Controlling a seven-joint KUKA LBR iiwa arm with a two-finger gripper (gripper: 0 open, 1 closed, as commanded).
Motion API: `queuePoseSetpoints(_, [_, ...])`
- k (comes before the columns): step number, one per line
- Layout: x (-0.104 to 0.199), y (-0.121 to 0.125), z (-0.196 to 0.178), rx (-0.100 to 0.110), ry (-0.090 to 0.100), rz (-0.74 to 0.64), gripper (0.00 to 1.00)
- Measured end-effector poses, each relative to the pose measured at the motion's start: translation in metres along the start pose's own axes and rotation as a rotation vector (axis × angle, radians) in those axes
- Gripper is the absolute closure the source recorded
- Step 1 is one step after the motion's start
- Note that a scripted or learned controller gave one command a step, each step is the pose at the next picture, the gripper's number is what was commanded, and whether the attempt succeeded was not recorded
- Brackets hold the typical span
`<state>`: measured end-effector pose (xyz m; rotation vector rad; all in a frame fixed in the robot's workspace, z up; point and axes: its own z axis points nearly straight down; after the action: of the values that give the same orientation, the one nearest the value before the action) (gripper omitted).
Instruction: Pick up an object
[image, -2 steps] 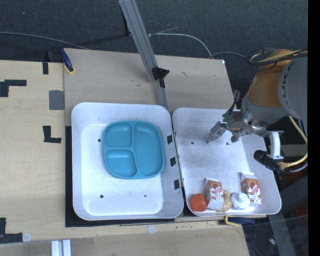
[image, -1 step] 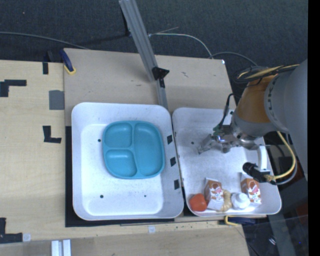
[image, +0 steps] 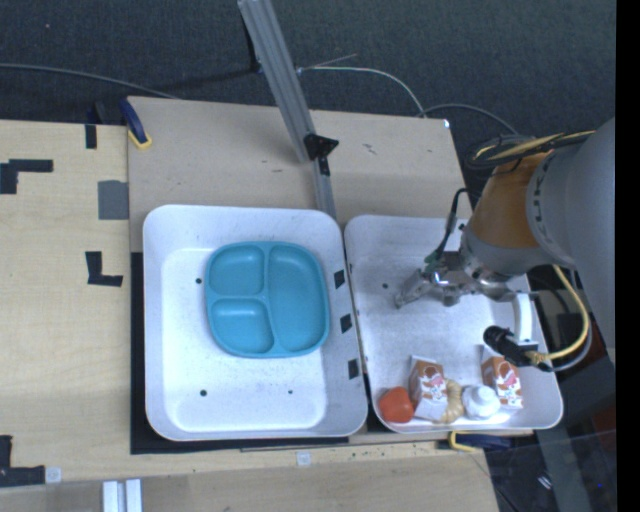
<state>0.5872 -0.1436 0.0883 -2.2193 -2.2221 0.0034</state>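
My gripper (image: 413, 290) hangs low over the upper middle of the right bin (image: 390, 240), reaching in from the right. It is open with nothing between its fingers. The objects lie in a cluster along the right bin's near edge, well below the gripper: an orange-red ball (image: 397, 404), a small red and white carton (image: 429, 384), a tan peanut-shaped piece (image: 455, 401), a white bottle-like item (image: 483, 402) and a second carton (image: 501, 380).
A teal divided plate (image: 267, 298) lies in the left bin (image: 170, 400). A grey metal pole (image: 290, 90) slants down to the bins' far edge. Cables and a black fitting (image: 505, 345) hang off the wrist above the right bin's right side.
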Motion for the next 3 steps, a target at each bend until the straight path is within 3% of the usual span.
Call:
queuePoseSetpoints(1, [0.001, 0.0, -0.01, 0.0, 0.001, -0.001, 1.0])
queuePoseSetpoints(3, [0.001, -0.002, -0.098, -0.006, 0.0, 0.0, 1.0])
